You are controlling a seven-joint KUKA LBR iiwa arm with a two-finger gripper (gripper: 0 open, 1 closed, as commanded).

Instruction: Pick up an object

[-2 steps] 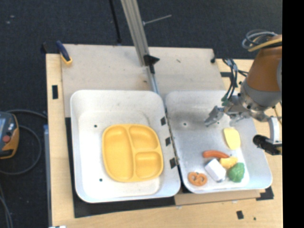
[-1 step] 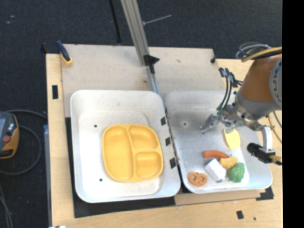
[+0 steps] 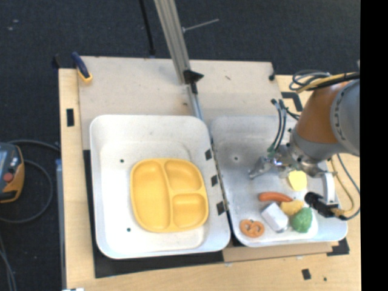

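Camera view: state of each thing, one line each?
yellow divided tray: flat in the left bin, compartments bare.
end effector: low over the right bin, finger state unclear.
orange carrot-like piece: lying flat, loose.
pretzel: flat by the bin's near edge.
white block: tilted, beside the pretzel.
green item: resting in the near right corner.
pale yellow item: close under the arm's wrist.

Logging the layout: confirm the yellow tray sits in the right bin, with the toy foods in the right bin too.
Wrong on the tray. The camera view shows the yellow tray in the left bin. The toy foods are indeed in the right bin.
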